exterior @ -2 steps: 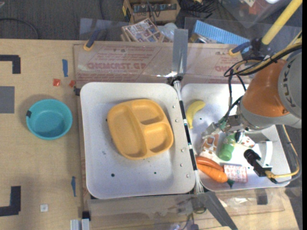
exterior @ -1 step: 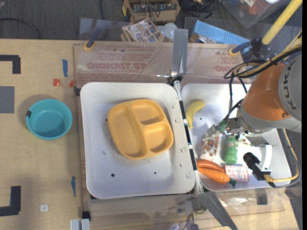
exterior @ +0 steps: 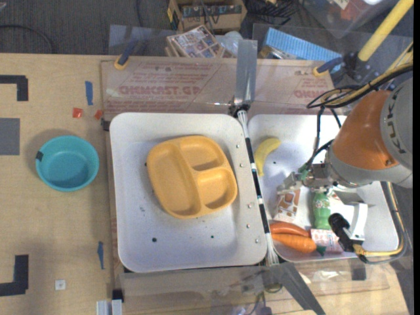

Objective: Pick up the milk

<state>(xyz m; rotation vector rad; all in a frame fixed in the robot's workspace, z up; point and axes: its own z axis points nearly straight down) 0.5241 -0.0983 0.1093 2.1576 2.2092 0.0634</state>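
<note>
My gripper (exterior: 326, 184) is hanging low over the right bin (exterior: 387, 205), tucked under my own wrist and the orange band (exterior: 367, 136), so from this slanted view I cannot tell how far it is open, and I am seeing nothing that I could honestly call held. Just beside it, on the side toward the divider between the bins, the milk (exterior: 287, 203) is lying: I am taking the small white carton with the reddish print to be it. It is crowded. A green bottle (exterior: 321, 210) is lying right against its far side, a carrot (exterior: 293, 240) is lying just below it along the bin's near wall, and a banana (exterior: 264, 153) is resting a little above it, close to the divider. Because of those neighbours, I am judging that the approach needs care: I should be centring over the carton's middle rather than over the gap between carton and bottle, turning my wrist so that I am closing across the carton's narrow faces, and coming straight down so I am not nudging the bottle or pinning the carton against the carrot. A slow, vertical lift would be showing early whether the grasp is real. Further out, the left bin (exterior: 131, 235) is holding a yellow divided plate (exterior: 191, 176), and a teal bowl (exterior: 67, 163) is sitting on the bench (exterior: 39, 241) well apart.
</note>
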